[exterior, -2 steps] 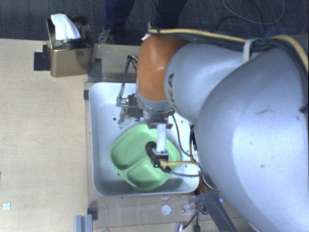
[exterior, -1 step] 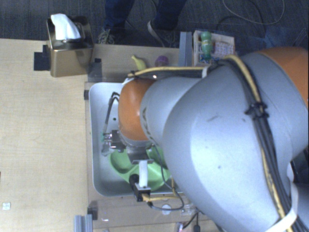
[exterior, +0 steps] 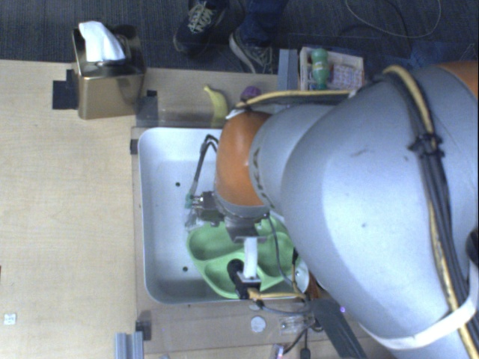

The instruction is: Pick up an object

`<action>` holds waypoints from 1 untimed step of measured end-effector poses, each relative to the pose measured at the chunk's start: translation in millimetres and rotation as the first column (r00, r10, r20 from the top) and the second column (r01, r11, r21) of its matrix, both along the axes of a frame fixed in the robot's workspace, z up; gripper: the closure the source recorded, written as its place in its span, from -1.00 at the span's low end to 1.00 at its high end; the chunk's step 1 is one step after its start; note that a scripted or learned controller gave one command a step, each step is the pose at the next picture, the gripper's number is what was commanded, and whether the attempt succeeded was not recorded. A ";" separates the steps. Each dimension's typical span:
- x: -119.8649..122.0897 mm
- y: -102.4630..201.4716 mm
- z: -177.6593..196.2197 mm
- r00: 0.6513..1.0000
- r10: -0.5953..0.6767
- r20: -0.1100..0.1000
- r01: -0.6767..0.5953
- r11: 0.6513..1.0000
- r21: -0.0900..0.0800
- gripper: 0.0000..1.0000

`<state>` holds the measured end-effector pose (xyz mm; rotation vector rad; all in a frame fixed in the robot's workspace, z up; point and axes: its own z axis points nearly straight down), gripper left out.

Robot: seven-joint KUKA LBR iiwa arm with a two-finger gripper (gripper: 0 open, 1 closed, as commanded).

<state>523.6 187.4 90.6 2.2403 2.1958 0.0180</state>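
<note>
Hovering low in the left bin (exterior: 161, 170), my claw (exterior: 200, 209) sits at the upper edge of the green thing (exterior: 209, 259) by the bin's lower wall, open or closed I cannot tell.

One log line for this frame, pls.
phase: reach | arm: wrist low in white bin, over green item | grasp: unconfirmed | banana: outside bin

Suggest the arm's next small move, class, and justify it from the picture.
Probably lower straight down a little: the gripper hangs over the green object lying in the white bin, and the view does not show that object held yet.
</note>
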 end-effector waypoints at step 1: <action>-35.9 -61.5 137.8 0.997 -0.076 -0.008 0.076 0.997 -0.003 -1.00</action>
